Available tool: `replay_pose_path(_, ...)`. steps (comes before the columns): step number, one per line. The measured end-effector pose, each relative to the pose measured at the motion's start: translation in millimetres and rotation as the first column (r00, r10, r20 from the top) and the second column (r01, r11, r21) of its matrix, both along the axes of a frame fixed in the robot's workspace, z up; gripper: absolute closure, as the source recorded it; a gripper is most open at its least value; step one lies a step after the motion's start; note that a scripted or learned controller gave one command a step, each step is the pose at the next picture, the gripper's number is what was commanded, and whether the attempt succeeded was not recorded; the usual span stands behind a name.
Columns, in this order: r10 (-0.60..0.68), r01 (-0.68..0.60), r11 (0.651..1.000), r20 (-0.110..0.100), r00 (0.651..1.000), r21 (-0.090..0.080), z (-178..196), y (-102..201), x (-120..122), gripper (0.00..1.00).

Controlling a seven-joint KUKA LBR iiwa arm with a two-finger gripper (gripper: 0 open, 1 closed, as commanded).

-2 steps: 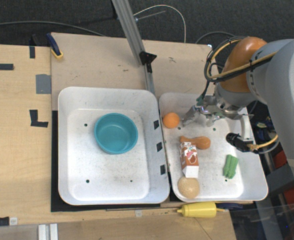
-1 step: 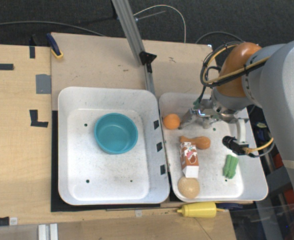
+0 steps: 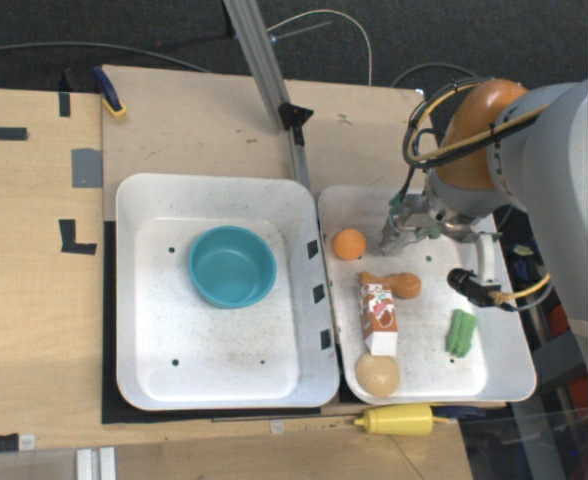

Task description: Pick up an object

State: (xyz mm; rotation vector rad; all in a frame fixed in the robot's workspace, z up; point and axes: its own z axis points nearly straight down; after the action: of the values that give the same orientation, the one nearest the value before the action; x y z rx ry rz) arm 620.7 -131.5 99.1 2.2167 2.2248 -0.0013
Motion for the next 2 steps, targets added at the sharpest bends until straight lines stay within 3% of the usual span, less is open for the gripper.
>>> replay_pose_path(1, -0.001, 0.001, 1.000, 0.004, 1.000, 0.001, 53, 11, -2, 1.00)
replay_pose_path(2, -0.002, 0.002, 1.000, 0.006, 1.000, 0.000, 113, 3, 2, 1.00)
